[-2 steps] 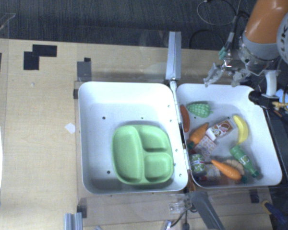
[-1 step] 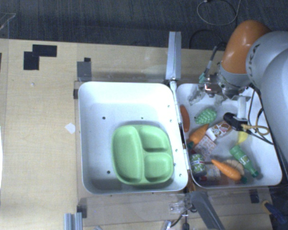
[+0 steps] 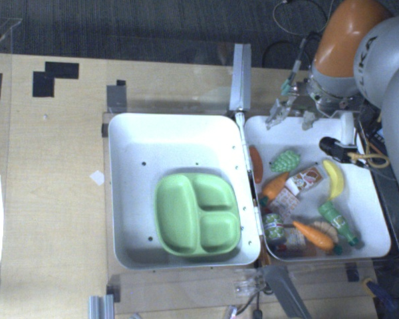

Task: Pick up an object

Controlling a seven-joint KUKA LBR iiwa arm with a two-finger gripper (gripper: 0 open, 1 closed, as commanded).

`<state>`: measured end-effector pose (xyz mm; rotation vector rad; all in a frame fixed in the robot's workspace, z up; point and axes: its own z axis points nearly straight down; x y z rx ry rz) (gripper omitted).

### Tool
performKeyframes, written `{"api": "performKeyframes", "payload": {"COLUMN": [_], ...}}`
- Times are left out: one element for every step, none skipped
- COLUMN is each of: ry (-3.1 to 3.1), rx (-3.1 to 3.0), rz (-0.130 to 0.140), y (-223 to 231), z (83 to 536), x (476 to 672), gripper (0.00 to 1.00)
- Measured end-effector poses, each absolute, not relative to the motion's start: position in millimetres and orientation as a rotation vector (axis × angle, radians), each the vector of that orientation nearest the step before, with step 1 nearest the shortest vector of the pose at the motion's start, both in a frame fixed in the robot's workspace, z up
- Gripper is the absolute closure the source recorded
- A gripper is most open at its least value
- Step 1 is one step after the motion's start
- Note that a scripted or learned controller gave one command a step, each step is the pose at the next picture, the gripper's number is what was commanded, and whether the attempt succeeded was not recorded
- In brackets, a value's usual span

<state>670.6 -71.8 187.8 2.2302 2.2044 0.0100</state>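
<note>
Fingers (image 3: 291, 117) spread, holding nothing, above right bin (image 3: 379, 198); arm (image 3: 359, 38) cropped.

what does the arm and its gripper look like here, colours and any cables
The arm is bulky and rounded, with a smooth light grey shell and a glossy orange band above the wrist. Dark lettering shows on the grey shell. The gripper is a small metallic grey piece with two thin fingers and a few green bits on its body. A thin dark cable loops behind it.
</note>
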Motion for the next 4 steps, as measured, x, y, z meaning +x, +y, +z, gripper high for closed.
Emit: {"api": "performKeyframes", "payload": {"ry": [2.125,1.999,1.893,1.893], "rx": [2.308,2.417,2.501,2.496], "rz": [0.009,0.008,0.011,0.024], "y": [-85.0,-94.7,-88.4,-86.2], "z": [96.5,182.2,88.0,101.7], "x": [638.4,665.1,640.3,643.4], "gripper": [0.0,0.0,0.0,1.0]}}
